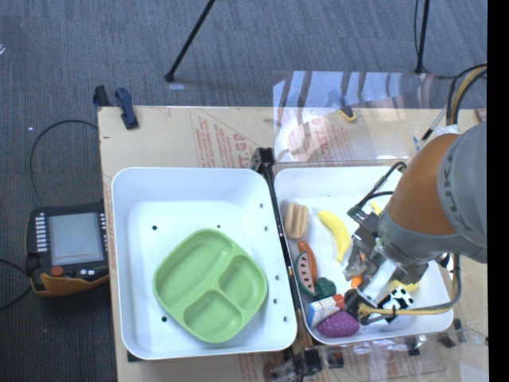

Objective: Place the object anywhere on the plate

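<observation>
A green three-compartment plate (210,284) lies in the left white bin (135,205) with nothing on it. The right bin (334,178) holds several toy foods: a tan bread piece (297,220), a yellow banana (335,230), a red and green slice (306,264), a small green piece (324,286), purple grapes (339,324) and a blue and white box (320,309). My gripper (362,281) hangs low over the right bin, just right of the green piece and above the grapes. The wrist hides whatever is under it.
A black and white spotted piece (401,298) lies at the right bin's front right, beside the wrist. The bins' shared wall (278,237) separates the toys from the plate. A teach pendant (70,245) rests on the floor to the left.
</observation>
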Robot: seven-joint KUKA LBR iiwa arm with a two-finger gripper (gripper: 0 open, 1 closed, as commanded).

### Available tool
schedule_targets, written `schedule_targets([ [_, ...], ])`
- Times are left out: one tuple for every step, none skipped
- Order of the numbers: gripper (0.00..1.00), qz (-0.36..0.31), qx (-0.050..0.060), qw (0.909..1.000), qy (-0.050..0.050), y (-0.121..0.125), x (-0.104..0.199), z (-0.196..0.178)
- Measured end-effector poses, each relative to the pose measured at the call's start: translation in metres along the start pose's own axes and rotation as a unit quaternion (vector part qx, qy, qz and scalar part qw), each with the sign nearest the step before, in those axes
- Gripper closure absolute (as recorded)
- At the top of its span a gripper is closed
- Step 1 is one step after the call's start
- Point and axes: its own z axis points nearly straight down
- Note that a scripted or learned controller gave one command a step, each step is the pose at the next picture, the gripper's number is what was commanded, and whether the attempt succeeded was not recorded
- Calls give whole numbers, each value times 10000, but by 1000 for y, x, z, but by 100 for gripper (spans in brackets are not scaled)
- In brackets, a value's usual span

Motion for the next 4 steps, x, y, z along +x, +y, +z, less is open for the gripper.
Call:
schedule_targets([
  [100,956,0,9954,-2,-46,42,-72],
  [100,1284,5,9917,-14,-106,96,-90],
  [100,2186,15,9758,-55,-152,149,1],
  [0,2210,0,9753,-22,-149,149,-2],
])
